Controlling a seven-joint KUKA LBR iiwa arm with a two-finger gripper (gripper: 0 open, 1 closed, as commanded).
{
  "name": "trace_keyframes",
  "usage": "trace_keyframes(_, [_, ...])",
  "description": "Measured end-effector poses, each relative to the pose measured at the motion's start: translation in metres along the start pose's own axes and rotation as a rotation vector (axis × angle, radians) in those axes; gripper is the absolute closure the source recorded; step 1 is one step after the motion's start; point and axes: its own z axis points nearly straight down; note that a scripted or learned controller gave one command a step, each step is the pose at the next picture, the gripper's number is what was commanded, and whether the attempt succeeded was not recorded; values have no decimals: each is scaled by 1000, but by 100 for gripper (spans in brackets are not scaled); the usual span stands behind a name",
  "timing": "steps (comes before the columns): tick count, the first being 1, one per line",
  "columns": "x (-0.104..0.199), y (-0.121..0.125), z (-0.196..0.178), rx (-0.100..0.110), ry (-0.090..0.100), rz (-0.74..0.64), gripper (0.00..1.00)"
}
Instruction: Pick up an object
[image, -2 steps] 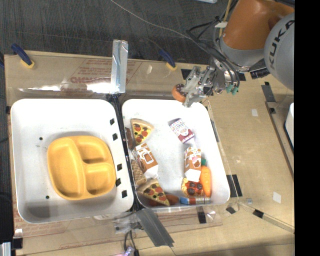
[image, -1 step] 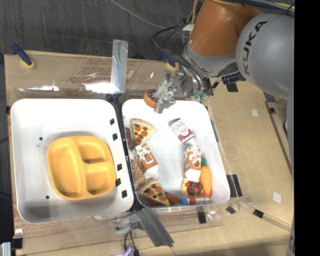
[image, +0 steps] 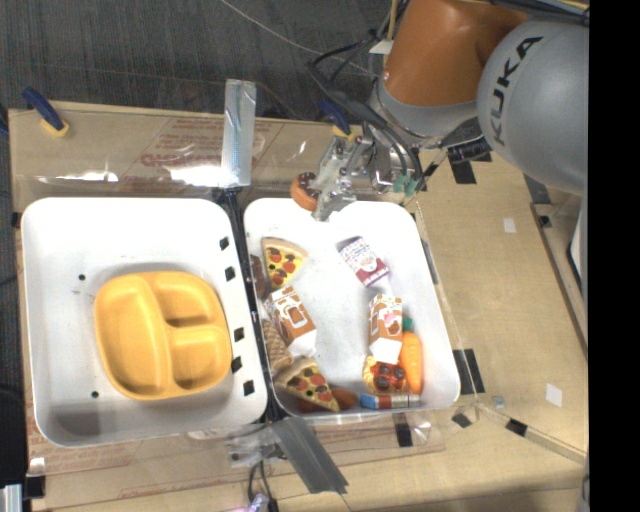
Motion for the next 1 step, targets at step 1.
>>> trace_keyframes(1, [-1,1,-11,1,-3,-4,100])
